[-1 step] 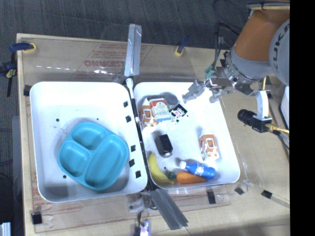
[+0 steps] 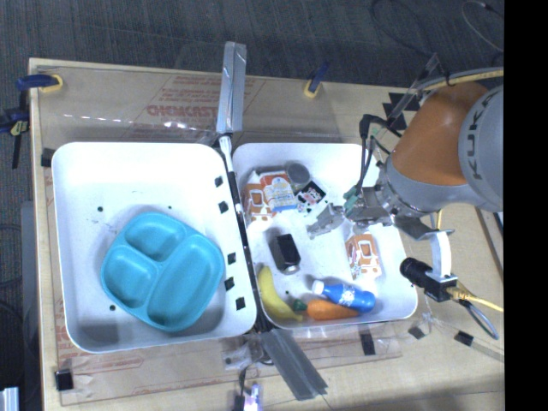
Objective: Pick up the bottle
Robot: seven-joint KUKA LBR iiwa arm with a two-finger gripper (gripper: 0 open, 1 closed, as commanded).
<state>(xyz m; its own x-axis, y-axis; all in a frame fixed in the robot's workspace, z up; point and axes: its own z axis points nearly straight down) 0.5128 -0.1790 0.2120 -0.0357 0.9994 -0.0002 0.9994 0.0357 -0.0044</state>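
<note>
The gripper (image 2: 328,222) hovered in the right bin (image 2: 387,313), finger state unclear, above the blue bottle (image 2: 346,296); labels were unreadable.

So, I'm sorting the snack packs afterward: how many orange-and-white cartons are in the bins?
2. One carton lies at the right bin's far left; the other carton lies near its right wall, below the gripper. More may hide under the arm.

Tray (image 2: 163,268) in left bin (image 2: 77,178); bottle (image 2: 345,294) in right bin (image 2: 338,154)
</note>
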